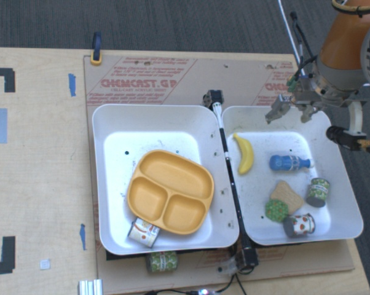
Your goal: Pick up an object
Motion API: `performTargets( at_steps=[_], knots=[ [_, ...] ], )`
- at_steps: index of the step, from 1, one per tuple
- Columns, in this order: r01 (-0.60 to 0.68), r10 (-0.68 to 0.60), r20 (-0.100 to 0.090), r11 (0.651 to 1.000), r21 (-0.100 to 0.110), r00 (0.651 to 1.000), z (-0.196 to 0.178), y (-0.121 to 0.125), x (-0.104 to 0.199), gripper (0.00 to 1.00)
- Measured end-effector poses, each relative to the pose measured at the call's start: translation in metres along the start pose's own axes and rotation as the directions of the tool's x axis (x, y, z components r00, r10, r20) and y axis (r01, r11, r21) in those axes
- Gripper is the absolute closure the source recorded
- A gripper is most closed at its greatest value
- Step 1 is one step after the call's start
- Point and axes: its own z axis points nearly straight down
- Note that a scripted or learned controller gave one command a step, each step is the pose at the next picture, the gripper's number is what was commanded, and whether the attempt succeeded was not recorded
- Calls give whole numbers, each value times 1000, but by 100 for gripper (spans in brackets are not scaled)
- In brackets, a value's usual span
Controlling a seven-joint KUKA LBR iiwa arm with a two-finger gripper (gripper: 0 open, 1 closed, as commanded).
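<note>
Green can [163, 262] lies on the bench, nearest the camera, outside the bins. Gripper [293, 110] hangs over the right bin's [348, 223] far rim, fingers spread wide, holding nothing. Blue bottle [289, 162] lies just nearer, long axis left-right; banana [245, 153] to its left.

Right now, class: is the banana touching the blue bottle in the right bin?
Apart. The camera view shows bare white bin floor between the banana and the blue bottle, which lies to its right.
</note>
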Motion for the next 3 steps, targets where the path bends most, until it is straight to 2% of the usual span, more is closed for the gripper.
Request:
performTargets(
  at_steps=[1, 2, 3],
  knots=[
    [1, -1, 1, 1000, -4, 1000, 117, 21, 5, 0],
    [-1, 1, 1, 1000, -2, 1000, 119, -30, -2, 0],
    [-2, 2, 3, 1000, -5, 1000, 119, -79, 23, 0]
  ],
)
